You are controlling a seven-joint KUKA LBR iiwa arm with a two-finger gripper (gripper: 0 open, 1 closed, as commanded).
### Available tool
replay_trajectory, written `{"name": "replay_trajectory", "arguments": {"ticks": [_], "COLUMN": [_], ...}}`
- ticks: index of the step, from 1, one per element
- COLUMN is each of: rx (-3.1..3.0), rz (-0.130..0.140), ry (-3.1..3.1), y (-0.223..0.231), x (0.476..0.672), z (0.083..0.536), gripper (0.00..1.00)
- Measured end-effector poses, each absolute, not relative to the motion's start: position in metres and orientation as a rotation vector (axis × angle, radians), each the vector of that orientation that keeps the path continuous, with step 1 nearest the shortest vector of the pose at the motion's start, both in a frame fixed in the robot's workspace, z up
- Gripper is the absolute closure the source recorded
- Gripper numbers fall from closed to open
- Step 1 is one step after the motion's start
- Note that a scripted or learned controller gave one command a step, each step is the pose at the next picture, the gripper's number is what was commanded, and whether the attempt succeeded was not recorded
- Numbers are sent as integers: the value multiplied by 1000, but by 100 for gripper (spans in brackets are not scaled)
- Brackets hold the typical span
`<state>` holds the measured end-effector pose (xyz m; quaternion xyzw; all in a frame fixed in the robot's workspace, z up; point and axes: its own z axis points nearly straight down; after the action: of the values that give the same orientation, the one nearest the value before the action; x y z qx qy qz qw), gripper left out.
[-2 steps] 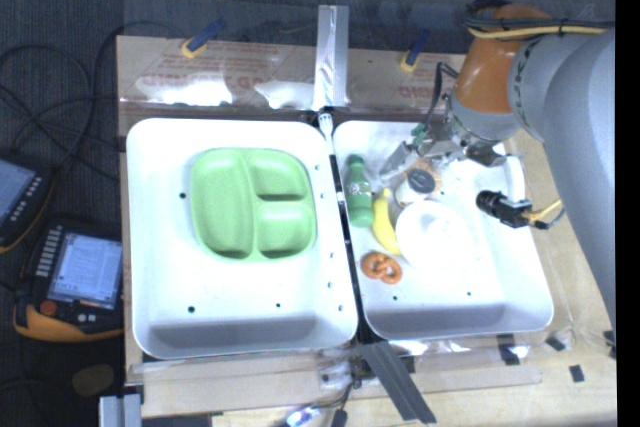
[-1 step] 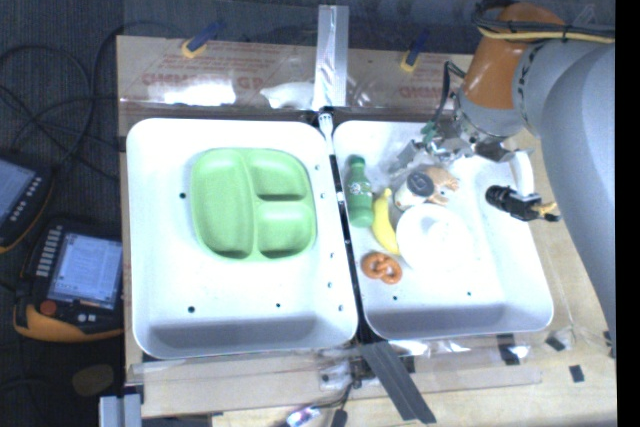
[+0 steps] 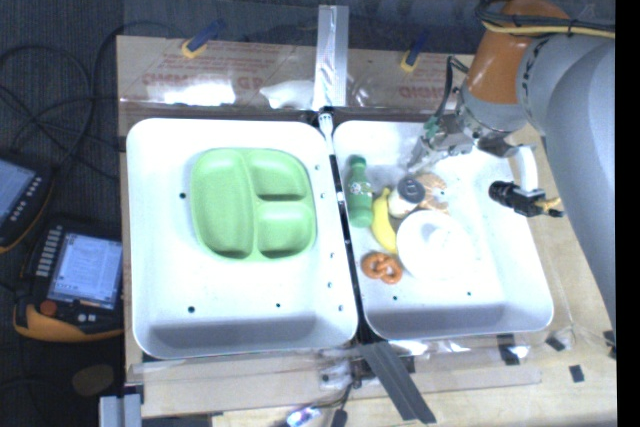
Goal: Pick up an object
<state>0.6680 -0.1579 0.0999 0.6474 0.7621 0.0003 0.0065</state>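
Note:
The right bin [image 3: 505,300] holds a cluster of objects. A green bottle [image 3: 356,185] lies along the bin's left wall, with a yellow banana [image 3: 383,221] beside it. In front of the banana is a brown pretzel [image 3: 382,266], and a white bowl [image 3: 433,246] sits near the middle. A small dark-capped item [image 3: 409,188] and a tan object [image 3: 433,185] lie just behind the bowl. My gripper [image 3: 432,143] hangs low over the bin's back part, just behind these two small items. Nothing can be seen held in it.
The left bin [image 3: 160,300] holds a green divided plate [image 3: 255,202]. The grey arm with its orange band [image 3: 505,55] fills the upper right. A black fitting [image 3: 512,196] sticks out over the right bin's right side. A ridge [image 3: 340,215] separates the bins.

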Motion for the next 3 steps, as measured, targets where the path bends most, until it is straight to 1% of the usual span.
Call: {"name": "replay_trajectory", "arguments": {"ticks": [1, 2, 3], "rx": [2026, 1396, 1144], "rz": [0, 5, 1], "ry": [2384, 2801, 2931], "y": [-158, -132, -175], "x": [668, 619, 658], "z": [100, 90, 90], "gripper": [0, 0, 0]}}
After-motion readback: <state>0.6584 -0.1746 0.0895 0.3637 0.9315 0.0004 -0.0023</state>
